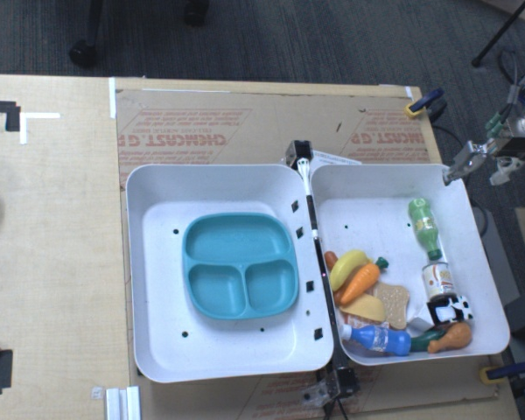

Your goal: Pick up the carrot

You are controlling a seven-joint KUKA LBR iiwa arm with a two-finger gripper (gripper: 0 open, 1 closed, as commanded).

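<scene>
The carrot [360,281] is orange with a green top and lies tilted in the right bin [376,195], near that bin's left wall. It rests partly on a yellow banana [346,265] and a yellow cheese wedge [364,309]. Its green end points to the upper right, and nothing covers it.
Around the carrot lie a bread slice [392,303], a blue bottle [378,339], a drumstick [451,337], a black-and-white toy [449,309], a brown bottle [436,278] and a green bottle [423,221]. The left bin [157,191] holds a teal divided tray [241,265]. A metal fixture [486,151] stands past the right bin's far corner.
</scene>
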